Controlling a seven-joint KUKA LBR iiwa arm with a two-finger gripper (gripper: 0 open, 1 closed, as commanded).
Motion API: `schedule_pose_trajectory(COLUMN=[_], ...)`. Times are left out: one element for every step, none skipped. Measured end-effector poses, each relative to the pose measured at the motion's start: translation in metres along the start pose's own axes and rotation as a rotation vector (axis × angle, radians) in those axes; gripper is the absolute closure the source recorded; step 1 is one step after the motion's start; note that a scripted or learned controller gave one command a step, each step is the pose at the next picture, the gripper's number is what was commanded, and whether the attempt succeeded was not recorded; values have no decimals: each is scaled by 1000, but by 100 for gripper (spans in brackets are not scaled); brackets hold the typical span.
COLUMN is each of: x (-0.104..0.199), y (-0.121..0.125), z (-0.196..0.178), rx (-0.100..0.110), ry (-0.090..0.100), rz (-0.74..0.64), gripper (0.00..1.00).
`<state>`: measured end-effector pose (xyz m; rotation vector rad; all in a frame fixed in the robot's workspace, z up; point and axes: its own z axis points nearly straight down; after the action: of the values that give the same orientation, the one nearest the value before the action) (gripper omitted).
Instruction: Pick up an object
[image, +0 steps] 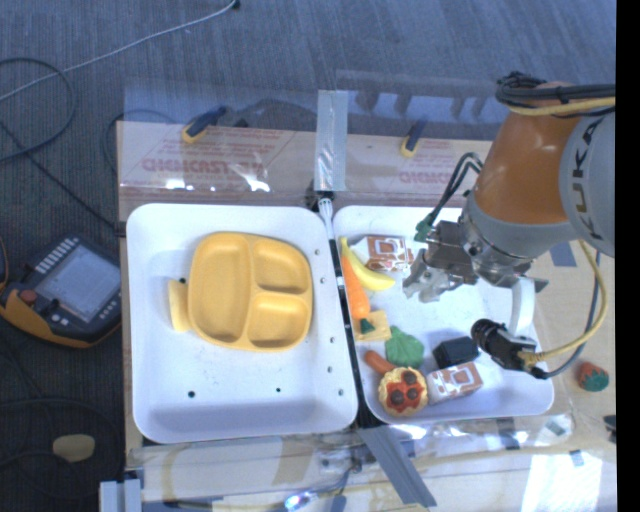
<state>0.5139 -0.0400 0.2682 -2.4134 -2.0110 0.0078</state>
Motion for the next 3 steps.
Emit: schedule_pose_trajectory(x=[-71, -70, -106], y=[1, 1, -11], z=[42, 42, 133], rx=[-1, -1, -1], ry=[3, 4, 5], rz=[-218, -220, -393], gripper=[100, 0, 0])
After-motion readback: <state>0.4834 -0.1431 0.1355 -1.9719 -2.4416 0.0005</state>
